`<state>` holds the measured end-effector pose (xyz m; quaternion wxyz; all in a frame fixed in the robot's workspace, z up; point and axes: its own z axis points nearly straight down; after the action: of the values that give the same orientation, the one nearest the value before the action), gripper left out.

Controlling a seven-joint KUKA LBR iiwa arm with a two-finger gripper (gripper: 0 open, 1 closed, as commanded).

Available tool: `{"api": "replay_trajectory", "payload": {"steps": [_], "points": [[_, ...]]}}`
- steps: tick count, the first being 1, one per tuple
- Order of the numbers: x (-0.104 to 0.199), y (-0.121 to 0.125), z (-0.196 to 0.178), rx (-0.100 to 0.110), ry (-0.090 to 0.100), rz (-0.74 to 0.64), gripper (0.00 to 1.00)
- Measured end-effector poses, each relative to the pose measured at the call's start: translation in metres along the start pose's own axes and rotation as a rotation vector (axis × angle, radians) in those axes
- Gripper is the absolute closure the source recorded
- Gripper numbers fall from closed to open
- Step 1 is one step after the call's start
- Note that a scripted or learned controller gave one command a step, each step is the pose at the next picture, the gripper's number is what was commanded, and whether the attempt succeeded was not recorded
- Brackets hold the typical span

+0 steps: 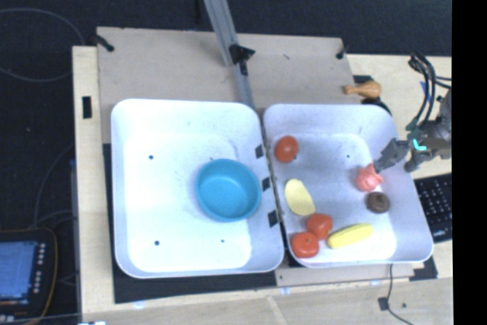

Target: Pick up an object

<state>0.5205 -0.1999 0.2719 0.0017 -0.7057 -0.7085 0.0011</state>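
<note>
The right bin [335, 122] holds several small objects. An orange-red ball [286, 149] lies at its back left and a pale yellow lemon-shaped piece [299, 197] near the left wall. Two red pieces [319, 224] [305, 243] and a yellow banana [349, 235] lie along the front. A brown piece [377, 202] sits at the right, with a pink object [368, 179] just behind it. My gripper [386, 160] reaches in over the right wall, and its tip is right at the pink object's upper right side. I cannot tell whether it grips the object.
A blue bowl [227, 189] sits in the left bin [152, 133]. A grey slanted pole [221, 19] rises behind the bins. A tan object [362, 90] lies on the bench behind the right bin. A keyboard [437, 202] is at the right.
</note>
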Motion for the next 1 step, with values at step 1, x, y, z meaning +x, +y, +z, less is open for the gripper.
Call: {"api": "replay_trajectory", "payload": {"steps": [1], "points": [[-0.0002,0.0009,-0.0030,-0.006,-0.001,0.000,0.00]]}}
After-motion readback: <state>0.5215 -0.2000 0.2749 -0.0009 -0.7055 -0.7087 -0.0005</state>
